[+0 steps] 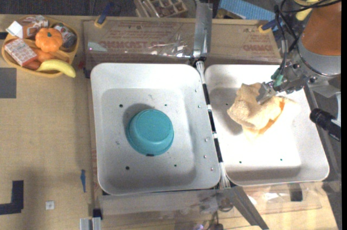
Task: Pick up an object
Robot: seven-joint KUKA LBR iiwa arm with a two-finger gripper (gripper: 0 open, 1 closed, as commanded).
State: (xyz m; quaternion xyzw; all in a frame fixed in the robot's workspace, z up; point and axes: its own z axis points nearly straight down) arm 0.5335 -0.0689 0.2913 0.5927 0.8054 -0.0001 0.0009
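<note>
You saw the gripper point(267, 92) closed on the beige cloth point(250, 106), right of the teal bowl point(150, 132).

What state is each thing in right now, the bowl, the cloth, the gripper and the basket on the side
Teal bowl: upside down, in the left bin.
Tan cloth: crumpled, in the right bin.
Gripper: down at the cloth's upper edge.
Basket: upright, holding toy food.

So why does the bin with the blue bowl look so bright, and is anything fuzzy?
Camera view: light from above washes out the left bin near its rim; the bowl casts a soft shadow. The cloth and the gripper on it look slightly blurred, as does the clutter at the top.
</note>
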